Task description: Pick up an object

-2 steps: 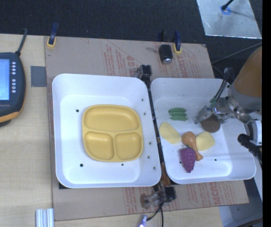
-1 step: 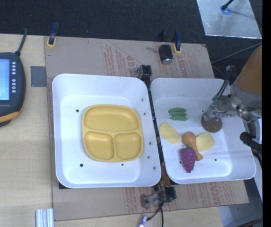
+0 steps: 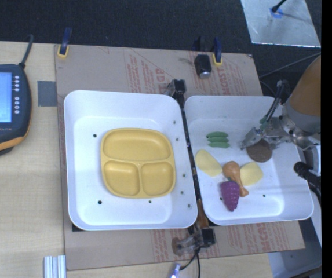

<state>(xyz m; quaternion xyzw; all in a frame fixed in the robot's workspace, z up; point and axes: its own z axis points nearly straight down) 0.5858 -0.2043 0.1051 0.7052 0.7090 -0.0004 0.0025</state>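
Your gripper (image 3: 257, 142) sits low in the right bin (image 3: 287, 210), toward its far right; whether it is released, clenched or grasping cannot be told from this angle. Directly under its tip lies a brown round object (image 3: 260, 152), dull and flattish, touching or just beside the metal. Also in that bin: a green pea pod (image 3: 216, 139) to the left of the gripper, a pale yellow piece (image 3: 208, 163) near the bin's left wall, an orange-tan drumstick-shaped piece (image 3: 234, 173) touching a second yellow piece (image 3: 251, 174), and a purple grape cluster (image 3: 230, 195) nearest you. The left bin (image 3: 84, 207) holds a yellow three-compartment tray (image 3: 138, 162). Both bins rest on brown cardboard (image 3: 125, 68) clamped to a pale wooden bench (image 3: 15, 213); a teach pendant (image 3: 0, 109) lies far left. Bare white floor remains along the right bin's near edge.
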